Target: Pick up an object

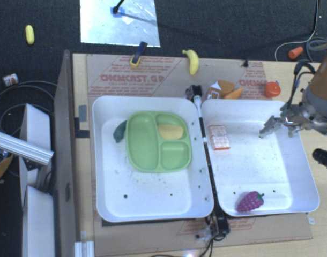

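While no single target is marked, three loose items are candidates. Purple grape bunch (250,201) lies at the near edge of the right bin (303,165). Small white-and-red box (219,137) sits near that bin's left wall, toward the far side. Dark green item (119,131) rests in the left bin (107,197), touching the left rim of the green divided tray (147,159). Yellow piece (171,131) fills the tray's upper right compartment.

Gripper (280,124) hangs over the far right part of the right bin, well apart from box and grapes. Fingers spread apart, nothing between them. Arm (320,98) enters from the right.

Outside the bins, on the board behind: banana (192,61), orange pieces (228,89), red-orange round item (272,89).
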You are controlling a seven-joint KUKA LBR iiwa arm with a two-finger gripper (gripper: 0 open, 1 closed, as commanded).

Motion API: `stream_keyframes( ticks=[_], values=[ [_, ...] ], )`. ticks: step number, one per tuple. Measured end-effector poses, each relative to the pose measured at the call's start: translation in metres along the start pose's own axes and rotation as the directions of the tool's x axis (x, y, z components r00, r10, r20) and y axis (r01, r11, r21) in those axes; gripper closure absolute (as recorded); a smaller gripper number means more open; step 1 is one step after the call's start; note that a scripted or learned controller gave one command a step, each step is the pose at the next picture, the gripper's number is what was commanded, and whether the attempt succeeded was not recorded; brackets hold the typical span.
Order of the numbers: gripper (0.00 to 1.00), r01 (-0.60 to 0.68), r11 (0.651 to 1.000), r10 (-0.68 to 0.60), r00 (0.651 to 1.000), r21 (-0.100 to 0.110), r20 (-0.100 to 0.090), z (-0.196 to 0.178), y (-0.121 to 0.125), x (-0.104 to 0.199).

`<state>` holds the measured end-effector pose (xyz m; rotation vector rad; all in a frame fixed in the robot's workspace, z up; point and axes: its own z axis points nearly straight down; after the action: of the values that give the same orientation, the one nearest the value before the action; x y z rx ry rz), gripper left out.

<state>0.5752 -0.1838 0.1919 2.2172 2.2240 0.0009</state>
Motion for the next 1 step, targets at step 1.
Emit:
stream_keyframes(
  ticks=[1],
  values=[
    [0.00,0.009,1.000,-0.009,1.000,0.002,-0.004,0.0337,0.0174,0.0886]
  ],
)
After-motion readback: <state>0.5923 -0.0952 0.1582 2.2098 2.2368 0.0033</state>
